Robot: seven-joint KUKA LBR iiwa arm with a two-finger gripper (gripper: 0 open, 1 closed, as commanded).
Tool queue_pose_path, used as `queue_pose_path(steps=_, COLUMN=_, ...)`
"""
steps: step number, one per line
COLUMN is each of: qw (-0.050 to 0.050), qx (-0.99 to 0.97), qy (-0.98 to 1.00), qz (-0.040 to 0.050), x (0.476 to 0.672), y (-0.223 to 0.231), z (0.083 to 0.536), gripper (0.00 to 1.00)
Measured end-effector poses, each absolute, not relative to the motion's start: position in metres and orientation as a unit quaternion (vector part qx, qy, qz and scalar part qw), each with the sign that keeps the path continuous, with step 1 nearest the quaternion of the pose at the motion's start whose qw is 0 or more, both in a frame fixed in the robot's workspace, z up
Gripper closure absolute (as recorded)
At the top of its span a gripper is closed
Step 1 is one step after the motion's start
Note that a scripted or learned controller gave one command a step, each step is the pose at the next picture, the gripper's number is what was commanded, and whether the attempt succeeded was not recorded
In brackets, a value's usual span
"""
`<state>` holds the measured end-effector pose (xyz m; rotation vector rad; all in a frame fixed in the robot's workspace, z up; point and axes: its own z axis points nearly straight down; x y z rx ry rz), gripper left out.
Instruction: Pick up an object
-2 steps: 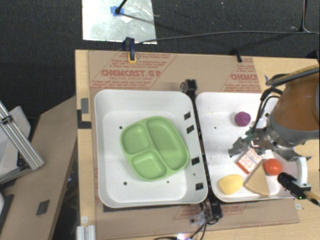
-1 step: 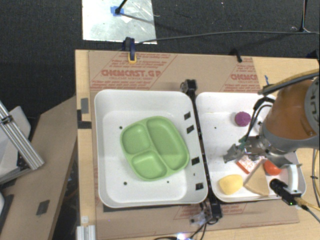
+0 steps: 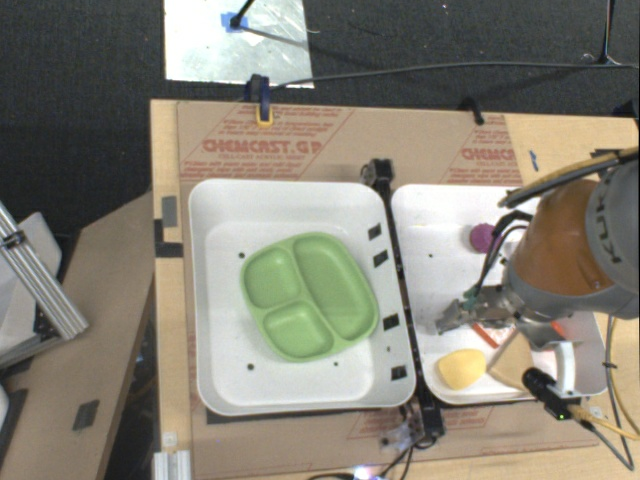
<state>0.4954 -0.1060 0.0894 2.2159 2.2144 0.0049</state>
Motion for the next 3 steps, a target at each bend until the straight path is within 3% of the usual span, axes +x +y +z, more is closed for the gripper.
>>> queue_pose_path(steps=1, qw=0.01, qx=0.708, qy=0.706, qz=0.0031, x=0.498, y=-0.108, z=0.103, gripper=1.0)
queue_pose_path(steps=2, qw=0.002, qx=0.707, qy=0.707, qz=0.0015, x=0.5, y=-0.114, z=0.147, gripper=1.0)
queue_pose_path(steps=3, qw=0.003, qx=0.706, qy=0.709, qz=0.0018, x=0.505, y=-0.116, z=0.191, gripper=1.0)
